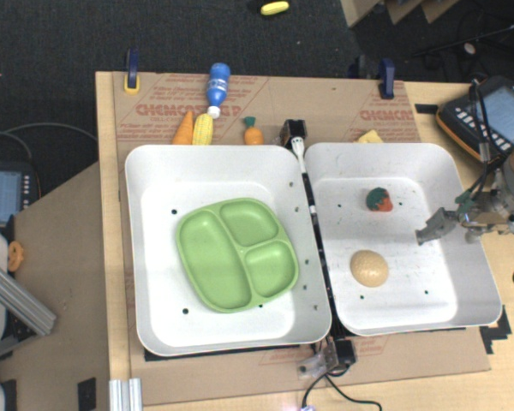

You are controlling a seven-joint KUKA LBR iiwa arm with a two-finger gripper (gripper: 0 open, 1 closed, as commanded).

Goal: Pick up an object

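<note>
we see the arm reach in over the right edge of the right bin (475, 255), low and roughly level, with its gripper (431, 229) pointing toward the bin's middle. the tip is a small grey shape against the white floor, and we cannot tell its state. nothing shows between its ends.

within that bin, a tan egg (369, 268) lies below and toward the left bin from the gripper, near it but apart. a small red and green toy (378, 199) sits toward the bin's far wall, also apart from the gripper. the bin's floor between the two things and along its near wall is bare white.

beside the right bin, touching along the shared rim, the left bin (146, 229) holds a green tray (236, 253) with three compartments. beyond the bins on the board lie a bottle (217, 88), a corn cob (203, 129) and two carrots (253, 133).
</note>
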